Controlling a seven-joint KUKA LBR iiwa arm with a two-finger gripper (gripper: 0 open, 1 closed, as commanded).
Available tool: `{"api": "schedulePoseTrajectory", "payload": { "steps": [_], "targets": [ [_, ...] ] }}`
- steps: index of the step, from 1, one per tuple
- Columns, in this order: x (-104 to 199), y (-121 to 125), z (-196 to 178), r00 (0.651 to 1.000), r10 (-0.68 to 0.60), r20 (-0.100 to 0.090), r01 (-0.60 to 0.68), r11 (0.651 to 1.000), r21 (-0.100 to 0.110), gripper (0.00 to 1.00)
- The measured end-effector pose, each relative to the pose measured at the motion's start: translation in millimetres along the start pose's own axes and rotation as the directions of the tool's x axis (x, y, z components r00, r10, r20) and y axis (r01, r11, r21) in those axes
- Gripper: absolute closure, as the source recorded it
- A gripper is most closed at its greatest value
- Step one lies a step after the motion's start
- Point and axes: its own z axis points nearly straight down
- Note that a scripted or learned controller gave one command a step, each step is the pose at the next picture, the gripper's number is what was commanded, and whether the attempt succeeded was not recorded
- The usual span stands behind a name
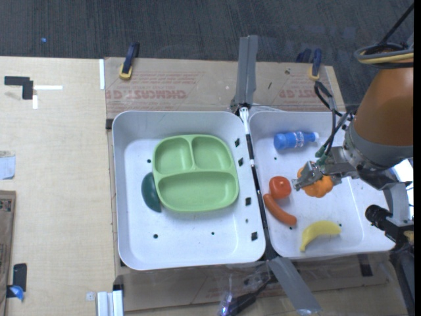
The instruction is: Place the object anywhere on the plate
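Orange round fruit [320, 187] sits in the right white bin [348, 127], directly under the jaws [309, 178]; can't tell if they're open or closed on it. Green three-compartment plastic plate [196, 173] is in the left white bin [131, 242].

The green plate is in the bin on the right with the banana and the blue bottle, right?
Not quite. The green plate sits in the left bin. The banana and the blue bottle are in the right bin, as the camera view shows.
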Motion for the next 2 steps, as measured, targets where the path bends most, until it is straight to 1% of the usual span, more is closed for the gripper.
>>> {"api": "schedulePoseTrajectory", "payload": {
  "steps": [1, 2],
  "targets": [
    [75.3, 45.4, -8.9, 0.995, -0.101, 0.000, 0.101, 0.995, 0.003, 1.00],
    [143.1, 95.4, 35.1, 0.983, -0.181, 0.001, 0.181, 0.983, 0.002, 1.00]
  ]
}}
